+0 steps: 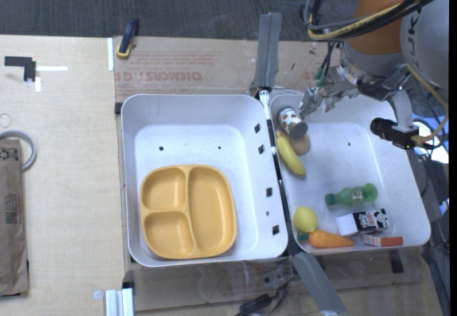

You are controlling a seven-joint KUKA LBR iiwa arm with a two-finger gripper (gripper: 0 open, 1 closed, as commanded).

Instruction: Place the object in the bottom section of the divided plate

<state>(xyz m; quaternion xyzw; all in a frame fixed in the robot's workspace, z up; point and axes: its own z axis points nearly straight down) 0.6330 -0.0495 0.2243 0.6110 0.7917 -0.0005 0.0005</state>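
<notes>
A yellow divided plate [188,210] lies in the left bin [143,122], towards its front. My gripper [305,111] is low over the back left corner of the right bin [400,165]. It hangs right beside a small red-and-white can [288,120]. Just in front of the can lie a banana [290,155] and a brownish round piece [302,145]. Nothing can be seen held in the gripper.
Along the right bin's front lie a lemon [305,219], a carrot [330,240], a green bottle [351,195], a small black-and-white carton [364,221] and a flat red-and-white piece [382,240]. A divider wall [273,158] separates the bins. Cables loop above the arm.
</notes>
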